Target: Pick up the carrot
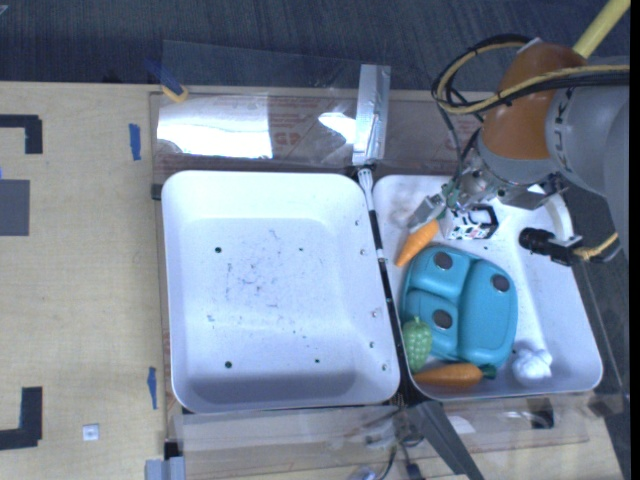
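Note:
An orange carrot [418, 241] lies tilted in the right bin [578, 313], near that bin's upper left corner and against the top of a blue toy. My gripper [447, 206] hangs just above and right of the carrot's upper end, very close to it. I cannot make out whether it touches the carrot. A second orange, carrot-like piece with a green end [449, 374] lies along the right bin's front wall.
A large blue plastic toy [466, 304] occupies the middle of the right bin, with a green knobbly item [417, 343] at its lower left and a white object [532, 365] at the lower right. The left bin [270, 288] sits beside it.

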`<act>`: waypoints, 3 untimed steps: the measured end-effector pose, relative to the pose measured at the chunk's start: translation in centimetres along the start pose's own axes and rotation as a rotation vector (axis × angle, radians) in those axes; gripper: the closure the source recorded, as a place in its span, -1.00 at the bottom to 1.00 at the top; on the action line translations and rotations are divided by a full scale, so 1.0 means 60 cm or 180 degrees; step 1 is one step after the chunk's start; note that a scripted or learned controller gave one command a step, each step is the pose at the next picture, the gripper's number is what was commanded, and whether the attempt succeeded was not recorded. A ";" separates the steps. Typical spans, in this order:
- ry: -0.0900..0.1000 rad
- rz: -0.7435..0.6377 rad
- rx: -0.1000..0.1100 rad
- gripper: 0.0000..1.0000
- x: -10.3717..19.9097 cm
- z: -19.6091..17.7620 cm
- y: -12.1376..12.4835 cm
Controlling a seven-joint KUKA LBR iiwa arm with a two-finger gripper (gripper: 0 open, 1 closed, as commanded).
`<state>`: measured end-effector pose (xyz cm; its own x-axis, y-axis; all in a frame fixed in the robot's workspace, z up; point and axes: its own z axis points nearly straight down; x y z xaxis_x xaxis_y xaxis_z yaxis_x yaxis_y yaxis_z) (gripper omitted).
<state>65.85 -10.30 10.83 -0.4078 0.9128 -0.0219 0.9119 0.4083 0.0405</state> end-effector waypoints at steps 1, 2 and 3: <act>-0.0033 -0.0602 -0.0017 -1.00 0.003 -0.002 -0.020; -0.0027 -0.0319 -0.0029 -1.00 0.013 -0.003 -0.044; -0.0022 0.0090 -0.0027 -1.00 0.017 -0.003 -0.051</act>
<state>62.62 -10.63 10.87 -0.3815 0.9240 -0.0274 0.9226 0.3824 0.0497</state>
